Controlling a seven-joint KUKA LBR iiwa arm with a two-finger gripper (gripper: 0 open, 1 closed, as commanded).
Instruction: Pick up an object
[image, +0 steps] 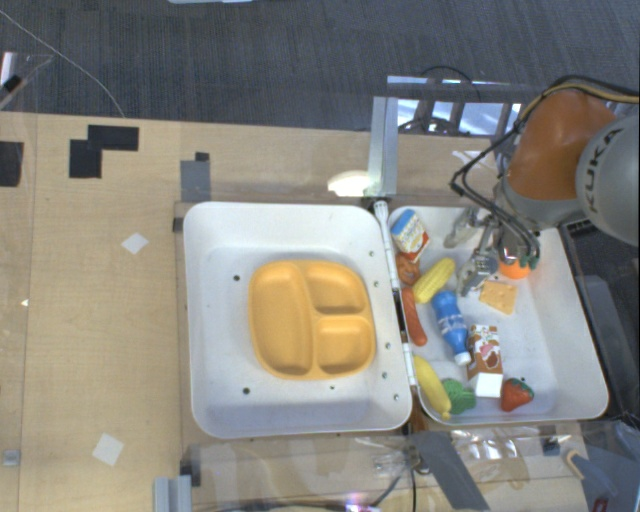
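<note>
Camera view: the hand (478, 250) hangs over the far part of the right bin (580, 340), fingers slightly parted, gripping nothing, beside an orange ball (513, 266). That bin holds one blue bottle (450, 322), one strawberry (516, 394) and two yellow pieces. The left bin (215, 330) holds one yellow tray (310, 318).

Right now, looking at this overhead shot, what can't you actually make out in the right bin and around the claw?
- Claw: metal parts blur together, so whether it grips anything is unclear.
- Orange object: mostly covered by the wrist and cables; its kind can't be told.
- Blue bottle and red carton: label print too small to read.
- Arm: cut off by the frame's right edge.
- Green item: partly hidden by neighbouring toys.
</note>
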